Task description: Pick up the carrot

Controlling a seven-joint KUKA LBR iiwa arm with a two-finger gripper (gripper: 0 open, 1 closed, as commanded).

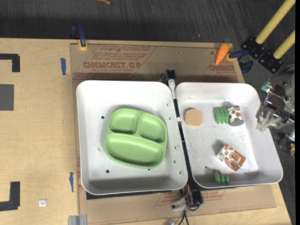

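A single fixed camera looks down at a slant from above the bench (42, 139), far enough off to take in both white bins: the left bin (91, 139) and the right bin (267, 163). Dark floor runs beyond the bench's far edge, along the top.

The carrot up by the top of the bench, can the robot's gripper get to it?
Probably yes. The carrot lies on the board outside the right bin, with nothing on top of it. The gripper sits at that bin's right rim. A blue clamp beside the carrot may crowd it.
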